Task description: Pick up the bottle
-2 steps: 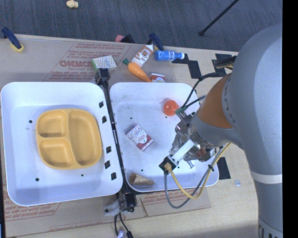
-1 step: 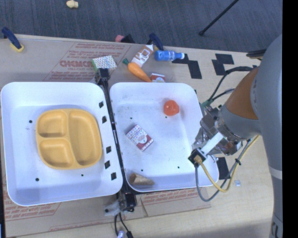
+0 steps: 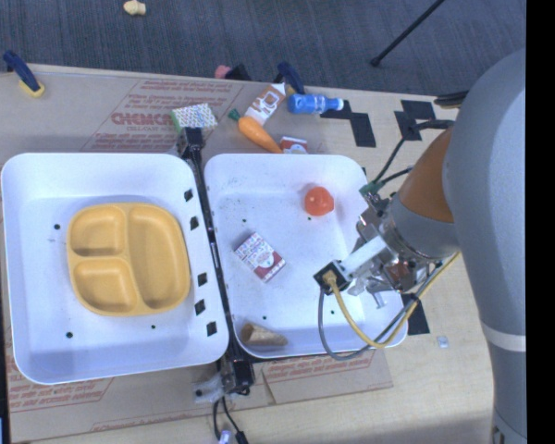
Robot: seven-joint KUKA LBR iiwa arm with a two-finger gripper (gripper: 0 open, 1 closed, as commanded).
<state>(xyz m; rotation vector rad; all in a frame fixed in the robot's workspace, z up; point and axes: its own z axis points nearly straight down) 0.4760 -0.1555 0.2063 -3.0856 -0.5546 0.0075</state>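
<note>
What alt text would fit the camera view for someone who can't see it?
The robot's claw sits over the right bin's right edge, apart from a red ball, a small carton and a brown scrap inside it. The left bin holds a yellow divided plate. A blue bottle and a carrot lie on the bench beyond the bins.

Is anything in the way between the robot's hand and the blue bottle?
Only the right bin's far rim: the blue bottle lies outside it on the cardboard, while the gripper hangs over the bin's right side. The red round thing sits just beside that path.
</note>
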